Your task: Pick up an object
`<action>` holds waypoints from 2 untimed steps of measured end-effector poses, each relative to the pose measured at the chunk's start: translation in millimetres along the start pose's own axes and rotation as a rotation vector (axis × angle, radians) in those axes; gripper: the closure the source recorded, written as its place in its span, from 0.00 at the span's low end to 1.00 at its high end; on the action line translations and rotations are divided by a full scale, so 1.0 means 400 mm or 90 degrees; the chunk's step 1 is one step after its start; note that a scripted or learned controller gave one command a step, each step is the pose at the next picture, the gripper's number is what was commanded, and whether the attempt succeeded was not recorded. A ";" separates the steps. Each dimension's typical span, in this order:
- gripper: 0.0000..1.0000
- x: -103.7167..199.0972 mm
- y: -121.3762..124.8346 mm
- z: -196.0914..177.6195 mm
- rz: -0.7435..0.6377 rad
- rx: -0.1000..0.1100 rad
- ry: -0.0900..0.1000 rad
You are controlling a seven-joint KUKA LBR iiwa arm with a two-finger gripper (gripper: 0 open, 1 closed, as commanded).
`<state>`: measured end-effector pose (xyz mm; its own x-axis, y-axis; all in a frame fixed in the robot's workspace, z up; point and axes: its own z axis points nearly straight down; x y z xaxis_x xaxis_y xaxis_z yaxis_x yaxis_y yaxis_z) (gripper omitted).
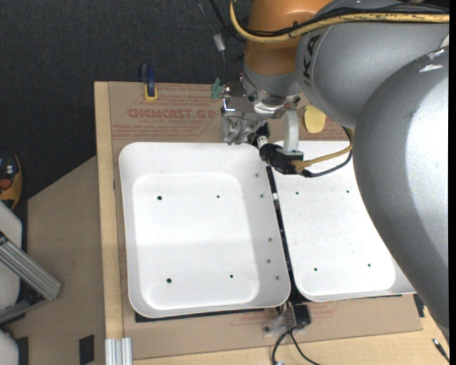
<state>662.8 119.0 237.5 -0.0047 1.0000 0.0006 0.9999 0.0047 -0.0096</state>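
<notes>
My gripper point(239, 133) hangs over the back edge of the left white bin point(135, 214), close to the divide between the two bins, under the orange band of the wrist point(274, 21). A pale yellow object point(315, 120) shows at the back of the right bin point(335, 235), just right of the wrist and partly covered by the arm. The view shows nothing between gripper and bin floor that I can make out. The grey arm hides much of the right bin's right side.
A black cable fitting point(283, 158) hangs off the wrist above the bins' shared rim. A brown board point(171, 110) lies under both bins, with a blue and yellow clamp point(149, 82) at its back edge. Aluminium framing point(28, 274) stands at the far left.
</notes>
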 end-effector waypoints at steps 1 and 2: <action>1.00 -0.113 0.010 -0.180 0.006 -0.013 -0.001; 1.00 0.168 -0.093 -0.020 -0.004 0.000 0.001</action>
<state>625.3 186.2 245.8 -0.0106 0.9999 0.0030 0.9999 0.0106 -0.0095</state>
